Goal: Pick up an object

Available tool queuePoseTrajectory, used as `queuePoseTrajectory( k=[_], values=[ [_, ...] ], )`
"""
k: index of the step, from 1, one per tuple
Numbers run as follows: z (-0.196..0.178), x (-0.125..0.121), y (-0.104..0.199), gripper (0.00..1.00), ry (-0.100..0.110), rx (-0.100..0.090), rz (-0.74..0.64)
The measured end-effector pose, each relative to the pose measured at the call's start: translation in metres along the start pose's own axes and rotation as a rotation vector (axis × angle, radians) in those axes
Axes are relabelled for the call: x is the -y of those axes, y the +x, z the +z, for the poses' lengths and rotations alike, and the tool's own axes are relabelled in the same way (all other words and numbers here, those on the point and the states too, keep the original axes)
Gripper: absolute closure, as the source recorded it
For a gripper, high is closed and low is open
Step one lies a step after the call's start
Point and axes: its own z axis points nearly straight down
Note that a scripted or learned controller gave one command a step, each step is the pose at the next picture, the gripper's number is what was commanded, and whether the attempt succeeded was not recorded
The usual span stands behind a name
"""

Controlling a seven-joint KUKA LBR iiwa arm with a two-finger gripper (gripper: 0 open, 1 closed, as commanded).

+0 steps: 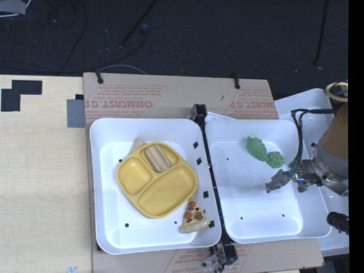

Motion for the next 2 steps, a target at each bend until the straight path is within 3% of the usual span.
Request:
queuePoseTrajectory(
  k=[2],
  values=[
    [0.106, 0.002, -0.005, 0.00, -0.001, 0.000, 0.000]
  ],
)
